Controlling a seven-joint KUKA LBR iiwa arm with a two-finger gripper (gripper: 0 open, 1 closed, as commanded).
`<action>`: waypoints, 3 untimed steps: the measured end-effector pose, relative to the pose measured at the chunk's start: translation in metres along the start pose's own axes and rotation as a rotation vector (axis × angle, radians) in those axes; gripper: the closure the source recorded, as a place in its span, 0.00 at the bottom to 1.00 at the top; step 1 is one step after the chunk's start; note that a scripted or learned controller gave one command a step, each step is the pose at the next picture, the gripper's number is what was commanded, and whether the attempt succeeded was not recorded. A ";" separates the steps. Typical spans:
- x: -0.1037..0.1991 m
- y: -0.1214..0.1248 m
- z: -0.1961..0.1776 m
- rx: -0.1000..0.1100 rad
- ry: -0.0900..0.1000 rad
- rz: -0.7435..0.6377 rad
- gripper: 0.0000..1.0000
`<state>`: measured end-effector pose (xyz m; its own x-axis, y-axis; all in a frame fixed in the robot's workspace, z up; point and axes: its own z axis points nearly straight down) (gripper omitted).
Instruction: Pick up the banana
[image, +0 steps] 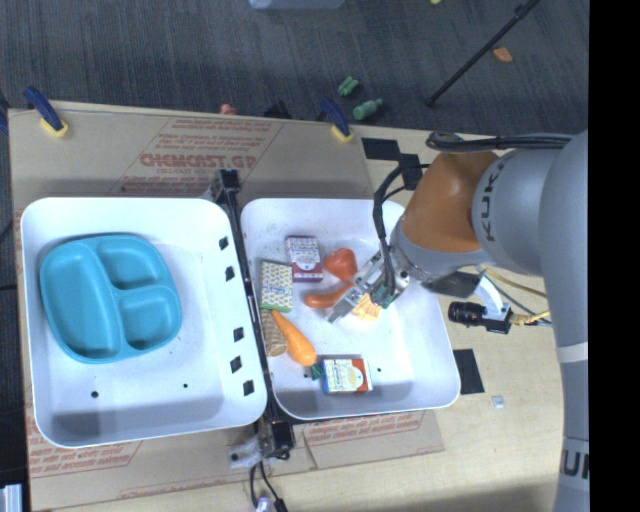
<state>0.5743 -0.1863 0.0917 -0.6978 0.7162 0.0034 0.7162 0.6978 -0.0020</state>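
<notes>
Hovering low in the right bin (420, 385), the end effector (352, 300) sits right over the banana (368, 310) beside the carrot (292, 338), grip state impossible to tell, so the lift looks not yet done.

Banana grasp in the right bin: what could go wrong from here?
1. The hand sits low over a yellow piece, likely the banana, which it mostly hides, so it may close off-centre and slip.
2. An orange toy lies right against the hand and could be pinched or dragged along.
3. The carrot and small boxes crowd the bin, leaving little room to retry.
</notes>
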 end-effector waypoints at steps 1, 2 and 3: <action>-0.023 0.030 -0.001 -0.002 -0.005 -0.185 0.00; 0.019 0.038 0.000 0.000 -0.002 -0.678 0.00; 0.034 0.035 -0.001 0.020 0.000 -0.900 0.00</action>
<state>0.5757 -0.1380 0.0927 -0.9948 -0.1009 0.0121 -0.1011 0.9948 -0.0157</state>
